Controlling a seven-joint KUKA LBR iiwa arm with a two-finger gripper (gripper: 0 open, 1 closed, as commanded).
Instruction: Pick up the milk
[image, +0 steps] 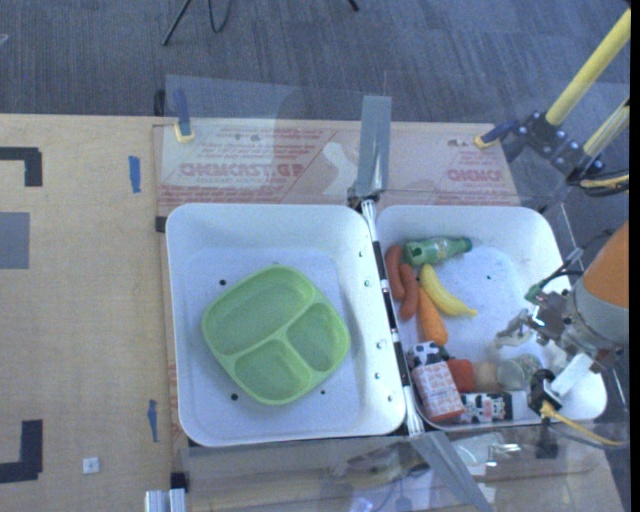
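Several items crowd the milk (428, 353) at the right bin's (545, 228) near-left corner, touching an orange carton (438, 389), so a grasp could catch neighbours instead. Whether the gripper (528, 335), hovering right of it, is apart or together, I cannot tell. The left bin (190, 240) holds a green tray (275, 333); a banana (443, 293), carrots (412, 295) and a green bottle (436, 248) lie farther back.

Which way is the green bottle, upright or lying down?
Lying down. The green bottle rests on its side near the back of the right bin, long axis running left-right, above the banana.
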